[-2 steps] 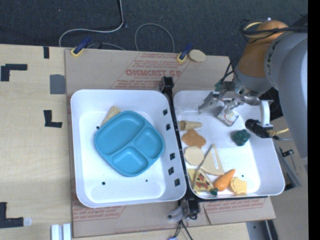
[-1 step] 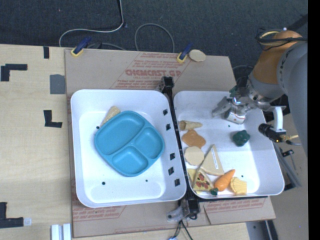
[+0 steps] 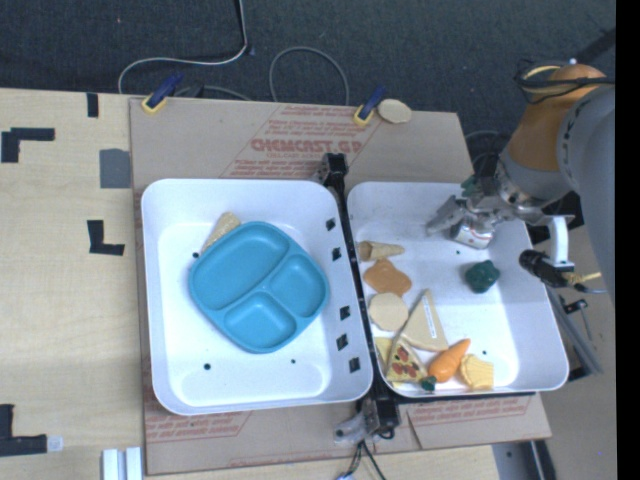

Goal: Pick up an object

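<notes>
Closest to the lens, along the near edge of the right bin (image 3: 548, 363), lies a huddle of toy food: a pizza slice (image 3: 403, 361), an orange carrot (image 3: 450, 359) and a yellow chunk (image 3: 477, 372), with a pale wedge (image 3: 428, 323) just behind them. Farther back sit a round cream disc (image 3: 388, 311), a tan cookie-like piece (image 3: 387, 278) and a small beige bit (image 3: 380, 251). A dark green lump (image 3: 482, 276) rests alone toward the right wall. My pincer (image 3: 470, 220) hangs over the far part of this bin, above and a little left of that green lump, its metal fingers splayed apart with nothing between them. In the left bin (image 3: 160, 268) lies a blue divided tray (image 3: 260, 285), with a tan piece (image 3: 221, 229) peeking from under its far-left corner.
</notes>
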Robot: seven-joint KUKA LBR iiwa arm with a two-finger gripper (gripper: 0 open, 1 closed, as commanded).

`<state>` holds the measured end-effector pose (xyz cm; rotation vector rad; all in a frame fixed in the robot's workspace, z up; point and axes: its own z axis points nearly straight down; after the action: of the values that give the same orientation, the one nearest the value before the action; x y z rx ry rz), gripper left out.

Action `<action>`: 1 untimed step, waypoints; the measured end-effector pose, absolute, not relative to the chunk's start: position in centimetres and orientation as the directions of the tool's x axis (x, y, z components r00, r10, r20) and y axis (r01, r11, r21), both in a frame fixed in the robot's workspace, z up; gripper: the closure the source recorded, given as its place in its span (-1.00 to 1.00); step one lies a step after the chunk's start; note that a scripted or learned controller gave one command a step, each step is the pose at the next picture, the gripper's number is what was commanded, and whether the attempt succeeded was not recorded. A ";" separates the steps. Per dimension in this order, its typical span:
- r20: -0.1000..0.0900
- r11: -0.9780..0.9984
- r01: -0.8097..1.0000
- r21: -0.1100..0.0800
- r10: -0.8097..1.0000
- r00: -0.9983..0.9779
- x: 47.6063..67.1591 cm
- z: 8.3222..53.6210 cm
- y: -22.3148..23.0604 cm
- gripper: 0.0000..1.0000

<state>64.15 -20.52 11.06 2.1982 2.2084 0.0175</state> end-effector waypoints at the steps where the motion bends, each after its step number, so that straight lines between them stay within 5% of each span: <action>1: -0.011 0.004 0.999 0.033 1.000 -0.004 65.0 11.0 -20.9 -1.00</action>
<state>64.99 -20.94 11.01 2.1947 2.2040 0.0236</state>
